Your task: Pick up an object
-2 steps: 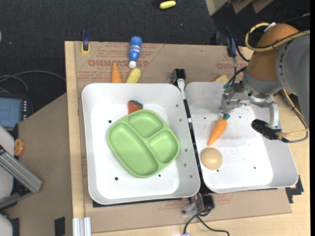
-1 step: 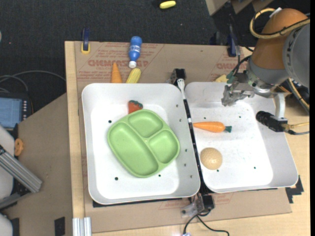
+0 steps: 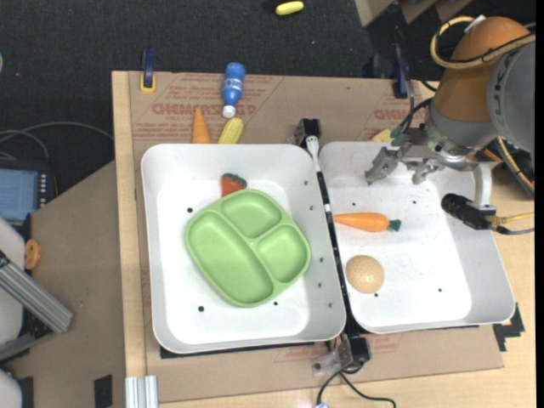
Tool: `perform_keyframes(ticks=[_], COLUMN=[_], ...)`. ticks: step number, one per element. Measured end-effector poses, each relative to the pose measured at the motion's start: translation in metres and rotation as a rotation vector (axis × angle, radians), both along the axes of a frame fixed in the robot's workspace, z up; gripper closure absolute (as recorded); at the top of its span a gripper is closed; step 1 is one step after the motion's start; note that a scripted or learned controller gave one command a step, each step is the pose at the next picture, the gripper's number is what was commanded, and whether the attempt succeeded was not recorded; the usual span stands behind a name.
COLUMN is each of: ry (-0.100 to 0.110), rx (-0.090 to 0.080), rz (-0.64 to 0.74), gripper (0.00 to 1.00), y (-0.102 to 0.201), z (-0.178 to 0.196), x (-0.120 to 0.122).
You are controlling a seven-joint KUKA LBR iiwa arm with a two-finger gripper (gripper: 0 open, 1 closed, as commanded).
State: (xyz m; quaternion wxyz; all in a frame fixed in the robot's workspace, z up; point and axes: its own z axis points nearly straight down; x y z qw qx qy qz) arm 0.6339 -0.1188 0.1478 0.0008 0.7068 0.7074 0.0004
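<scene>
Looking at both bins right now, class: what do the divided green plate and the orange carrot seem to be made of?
Divided green plate: probably moulded plastic, matte, uniform colour with soft rounded compartment ridges. Orange carrot: likely toy plastic, smooth and evenly coloured, with a green tip.

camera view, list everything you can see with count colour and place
bins: 2, white, side by side on the bench
divided plate: 1, green, three compartments, in the left bin
strawberry-like toy: 1, red with green top, left bin, partly behind the plate's far edge
carrot: 1, orange with green stem, right bin, near its left wall
round ball: 1, tan, right bin, nearer the camera than the carrot
bottle: 1, blue and white, on the board beyond the left bin
corn-like toy: 1, yellow, beyond the left bin
small carrot: 1, orange, beside the corn
yellow item: 1, on the dark floor, far side
arm: 1, grey and orange, from the right
gripper: 1, fingers spread, over the right bin's far end, holding nothing
</scene>
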Motion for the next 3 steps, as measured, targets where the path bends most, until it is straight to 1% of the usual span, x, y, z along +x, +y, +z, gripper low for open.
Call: perform_keyframes(ticks=[1, 2, 3], ry=[0.011, -0.001, -0.009], rx=[0.003, 0.000, 0.003], rz=[-0.003, -0.003, 0.008], gripper=[0.00, 1.00, 1.00], y=[0.006, 0.005, 0.085], z=[-0.067, -0.053, 0.043], x=[-0.058, -0.054, -0.042])
